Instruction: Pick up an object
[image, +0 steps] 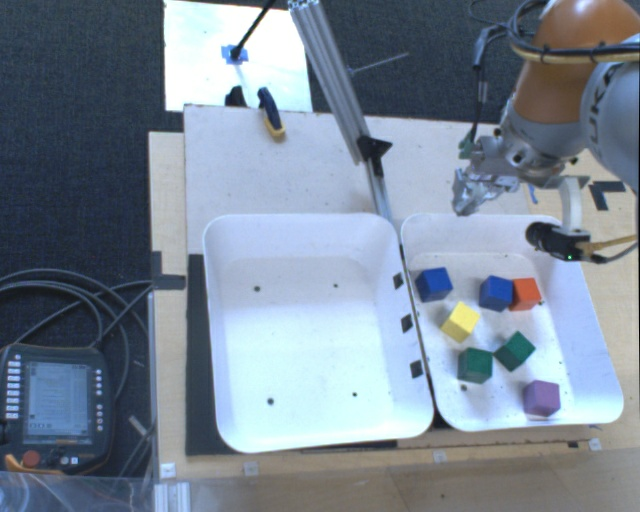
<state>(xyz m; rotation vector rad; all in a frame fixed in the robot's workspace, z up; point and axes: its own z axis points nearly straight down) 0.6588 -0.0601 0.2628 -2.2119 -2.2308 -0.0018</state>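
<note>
My claw (470, 200) hangs over the far rim of the right bin (590, 330), above its back-left corner, nothing between the fingers that I can see. Whether they're apart or together, can't tell: too small and blurred from this angle. My orange band (570, 60) sits top right, wrist below it.

All the blocks are in the right bin:
- blue block (433, 283) nearest the divider, closest to my claw but well apart from it
- second blue block (496, 292) touching an orange block (526, 292) on its right
- yellow block (461, 322) just below the first blue one
- two green blocks: one (475, 365) near the front, other (515, 350) just right of it, tilted
- purple block (541, 398) at the front right

Left bin (230, 260) has only a few dark specks on its floor.

Other stuff: handheld controller (55, 405) with cables at lower left on the floor, a yellow-and-blue clamp (270, 112) on the board behind the bins, a metal pole (340, 90) slanting down to the gap between bins.
</note>
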